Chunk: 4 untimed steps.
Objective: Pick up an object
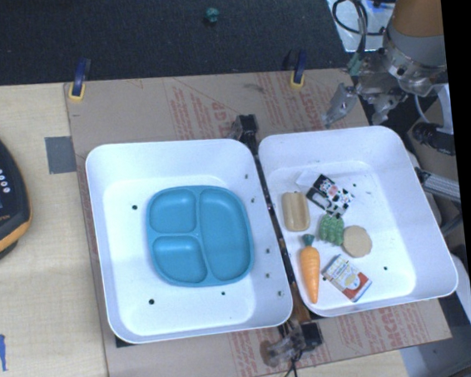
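The jaws stand spread apart, clasping nothing; the gripper point(360, 99) hangs outside the right bin point(381, 139), at its twelve o'clock rim. Inside lie a tan oblong point(295, 211), a black-and-white packet point(328, 194), a green piece point(332, 229), a tan disc point(357, 241), an orange carrot point(310, 273) and a small red-and-white packet point(346, 277).

I note two bins point(174, 161) of smooth, glossy white plastic; the blue plate point(199, 234) looks matt plastic. Brown cardboard point(210, 102) lies on a pale wood-grain counter point(39, 313).
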Tool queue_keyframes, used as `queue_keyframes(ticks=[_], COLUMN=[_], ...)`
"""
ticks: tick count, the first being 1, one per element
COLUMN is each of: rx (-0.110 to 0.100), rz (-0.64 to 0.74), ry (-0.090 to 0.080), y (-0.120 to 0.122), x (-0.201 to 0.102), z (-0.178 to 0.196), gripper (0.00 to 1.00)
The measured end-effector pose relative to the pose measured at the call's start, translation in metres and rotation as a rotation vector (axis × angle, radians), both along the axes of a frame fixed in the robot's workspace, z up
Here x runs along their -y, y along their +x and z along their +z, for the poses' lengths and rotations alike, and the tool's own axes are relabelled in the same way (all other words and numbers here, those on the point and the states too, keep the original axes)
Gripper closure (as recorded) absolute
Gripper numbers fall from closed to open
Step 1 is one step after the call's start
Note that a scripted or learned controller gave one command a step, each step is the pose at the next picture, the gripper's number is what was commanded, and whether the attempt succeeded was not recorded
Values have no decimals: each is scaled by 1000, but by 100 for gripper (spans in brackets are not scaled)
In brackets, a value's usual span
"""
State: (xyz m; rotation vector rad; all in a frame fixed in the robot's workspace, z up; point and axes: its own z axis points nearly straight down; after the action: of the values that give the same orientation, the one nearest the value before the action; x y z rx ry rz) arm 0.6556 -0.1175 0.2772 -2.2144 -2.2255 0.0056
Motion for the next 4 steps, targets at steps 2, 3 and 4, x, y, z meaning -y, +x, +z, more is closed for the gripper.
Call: queue_keyframes(ticks=[2, 3, 4], rx=[4, 1, 2], rz=[0, 0, 1], ry=[-2, 0, -1], y=[-57, -108, -56], x=[-18, 5, -9], z=[-184, -185, -185], gripper=[0, 0, 0])
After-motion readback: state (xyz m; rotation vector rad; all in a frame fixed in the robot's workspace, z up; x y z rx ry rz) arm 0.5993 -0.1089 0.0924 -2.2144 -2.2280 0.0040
